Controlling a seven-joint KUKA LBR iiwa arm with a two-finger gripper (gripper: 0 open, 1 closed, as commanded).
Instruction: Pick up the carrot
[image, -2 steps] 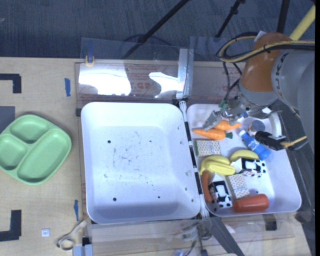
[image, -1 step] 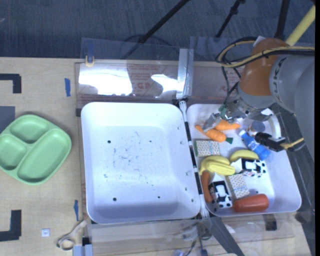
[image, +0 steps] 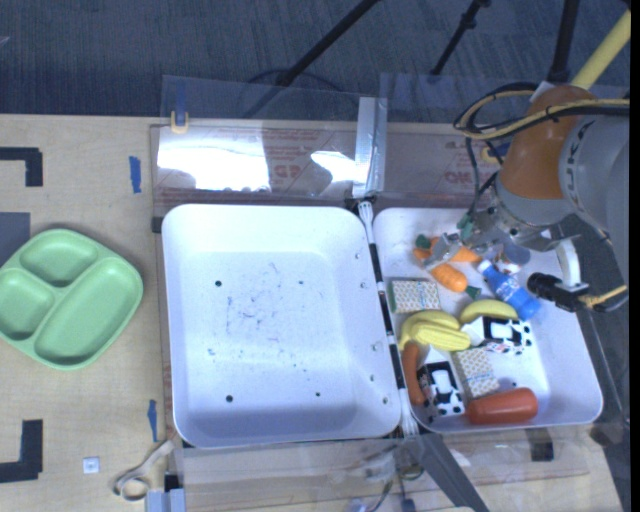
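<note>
While my gripper (image: 470, 243) hovers by the carrot (image: 449, 276) (grip unreadable from here), I judge nothing lifted yet.

Reddish print on the clear panel (image: 300, 165) behind the bins — too blurred to read

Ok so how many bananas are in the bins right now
2. One banana lies near the middle of the right bin; a second banana sits just right of it, partly over a black-and-white toy. Clutter could hide more.
</note>
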